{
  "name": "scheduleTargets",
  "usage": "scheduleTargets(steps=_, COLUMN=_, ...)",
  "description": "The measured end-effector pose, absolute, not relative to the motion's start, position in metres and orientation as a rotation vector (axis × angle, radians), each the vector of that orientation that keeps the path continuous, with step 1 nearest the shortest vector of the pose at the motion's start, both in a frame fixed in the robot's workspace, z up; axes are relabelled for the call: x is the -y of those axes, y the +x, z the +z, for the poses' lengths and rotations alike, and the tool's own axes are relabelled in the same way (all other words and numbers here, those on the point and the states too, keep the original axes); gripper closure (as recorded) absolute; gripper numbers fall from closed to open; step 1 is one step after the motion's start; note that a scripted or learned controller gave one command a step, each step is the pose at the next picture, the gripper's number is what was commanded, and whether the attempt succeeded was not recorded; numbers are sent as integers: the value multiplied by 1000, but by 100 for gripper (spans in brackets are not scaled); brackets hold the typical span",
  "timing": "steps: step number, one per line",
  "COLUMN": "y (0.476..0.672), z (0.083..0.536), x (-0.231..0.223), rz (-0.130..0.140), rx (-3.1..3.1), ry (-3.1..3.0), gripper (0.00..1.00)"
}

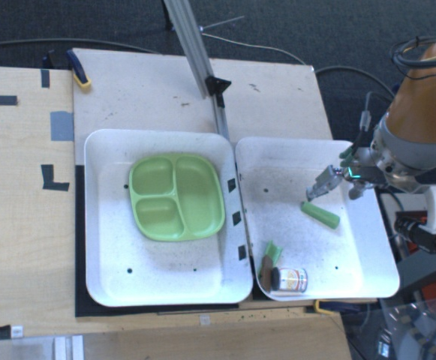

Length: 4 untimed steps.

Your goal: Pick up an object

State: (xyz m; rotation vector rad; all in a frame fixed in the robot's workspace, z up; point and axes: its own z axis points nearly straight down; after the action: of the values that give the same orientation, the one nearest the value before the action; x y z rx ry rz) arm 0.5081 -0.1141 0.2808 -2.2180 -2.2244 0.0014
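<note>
Nearest the camera, at the right bin's (368, 276) front edge: small jar (291, 280) on its side, green scrap (272, 252) at its 11 o'clock; both well apart from the gripper (321, 186). Mid-bin: green stick (320, 214), likeliest pick; lies just at the gripper's 6 o'clock, nearly under the tips; long axis runs 10 to 4 o'clock. Whether the tips are spread or closed: cannot tell; nothing seen held. Left bin (97, 223): green divided plate (177, 197).

Evenly and softly lit from above, with faint shadows only under the white bins (97, 201) and no hard glare. Slightly soft and grainy throughout, blurrier toward the arm (416, 118) at right.
</note>
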Motion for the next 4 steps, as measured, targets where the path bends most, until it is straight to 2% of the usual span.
scheduleTargets(steps=2, y=517, z=185, x=104, rz=8, rx=2220, ry=-2215, gripper=0)
scheduleTargets(steps=3, y=512, z=121, x=106, rz=9, rx=2217, ry=-2216, gripper=0)
scheduleTargets(steps=4, y=513, z=134, x=105, rz=4, rx=2222, ry=-2215, gripper=100)
